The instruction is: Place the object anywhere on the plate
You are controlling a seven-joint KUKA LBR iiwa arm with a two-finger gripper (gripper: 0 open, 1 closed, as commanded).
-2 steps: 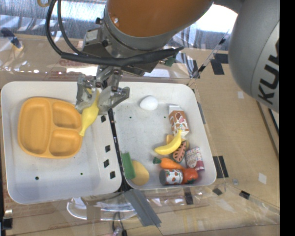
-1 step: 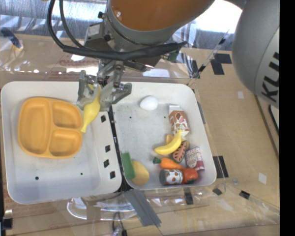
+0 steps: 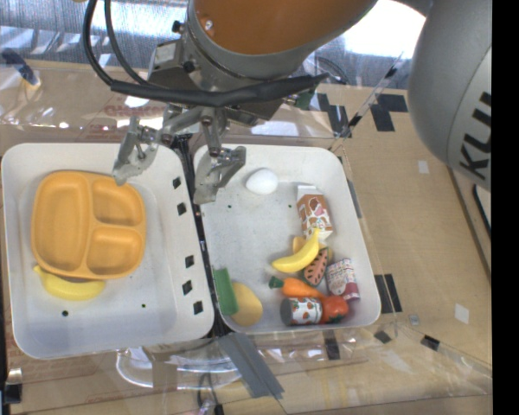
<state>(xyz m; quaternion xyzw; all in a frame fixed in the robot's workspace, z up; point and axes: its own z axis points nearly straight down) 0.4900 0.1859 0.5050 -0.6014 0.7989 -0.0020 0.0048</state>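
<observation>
Grey arm (image 3: 450, 76) nearest, lettered "KU"; other labels unreadable; hand (image 3: 175, 158) spread.

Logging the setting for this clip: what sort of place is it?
Probably a robot lab pick-and-place bench, not a kitchen: two white bins side by side, toy food like a banana, a compartment plate, and the arm's hand overhead.

1. The scene is evenly and brightly lit, with colours clear in both bins.
2. A blown-out white patch (image 3: 398, 24) sits at one o'clock, beside the arm (image 3: 277, 7).
3. Clear plastic sheeting (image 3: 268, 357) at six o'clock shows soft glare streaks.
4. The arm, close to the lens, looks soft; the bin contents are sharper.
5. Shadows are faint and short.
</observation>
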